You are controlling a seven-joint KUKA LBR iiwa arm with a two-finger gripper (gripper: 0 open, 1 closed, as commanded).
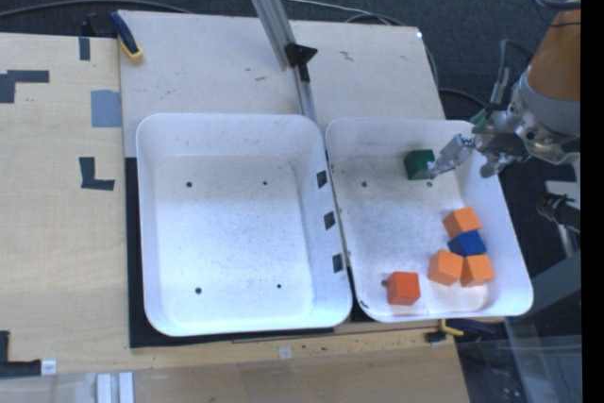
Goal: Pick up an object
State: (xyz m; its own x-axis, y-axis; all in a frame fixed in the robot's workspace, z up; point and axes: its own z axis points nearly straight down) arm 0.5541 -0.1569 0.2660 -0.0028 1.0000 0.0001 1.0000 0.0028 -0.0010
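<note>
In the right bin (387, 217) a dark green block (418, 164) lies near the far wall. My gripper (463, 168) hangs just to its right, above the bin's far right part, open. Its left finger (445, 159) reaches down beside the green block's right side, and nothing sits between the fingers. Nearer the front right corner lie an orange block (461, 222), a blue block (467, 243), two more orange blocks (444, 267) (477, 270) and a red-orange block (403, 287).
The left bin (226, 222) stands next to the right one, their walls touching. A slanted metal rail (267, 0) crosses the board behind the bins. A yellow and blue tool (125, 37) lies at the board's far left corner.
</note>
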